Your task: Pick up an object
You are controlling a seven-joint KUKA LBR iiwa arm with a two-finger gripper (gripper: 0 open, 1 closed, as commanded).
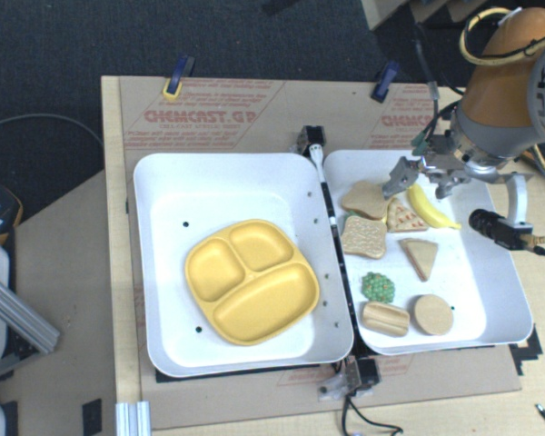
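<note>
Yellow sectioned tray (251,281) in the left bin (154,243)

the right bin (504,316) holds a scatter of toy foods. a yellow banana (430,208) lies slantwise near the top, just beside a tan bread slice (366,200) and a crisscrossed cracker-like piece (402,216). below them sit a speckled toast square (364,237), a tan wedge (422,258), a green broccoli floret (378,287), a hot-dog-like roll (385,318) and a round tan disc (432,314).
</note>
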